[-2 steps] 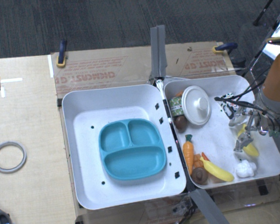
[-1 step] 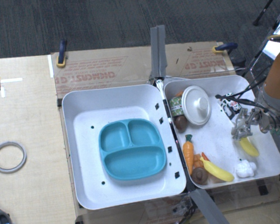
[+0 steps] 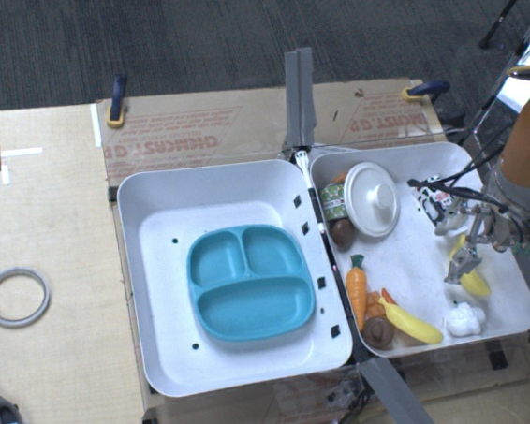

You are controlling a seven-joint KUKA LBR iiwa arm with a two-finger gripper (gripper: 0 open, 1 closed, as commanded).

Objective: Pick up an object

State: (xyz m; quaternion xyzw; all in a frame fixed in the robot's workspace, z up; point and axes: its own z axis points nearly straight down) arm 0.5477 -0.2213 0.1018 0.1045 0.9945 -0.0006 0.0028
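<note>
At the near rim of the right bin (image 3: 503,327) lie a white fluffy ball (image 3: 463,320) at 5 o'clock, a banana (image 3: 411,324) and a brown round toy (image 3: 379,333) near 7 o'clock. Just beyond them a toy carrot (image 3: 356,286) lies along the bin's left wall. At 3 o'clock the gripper (image 3: 465,259) hangs over a small yellow piece (image 3: 473,283); whether its fingers are spread or pressed together cannot be told, and nothing is seen between them. Farther back, a white domed lid (image 3: 373,198) sits at 11 o'clock, beside a green-labelled can (image 3: 335,203). The left bin (image 3: 167,358) carries a blue divided plate (image 3: 251,282) at its centre. A roll of grey tape (image 3: 15,297) lies on the bench at 9 o'clock.
</note>
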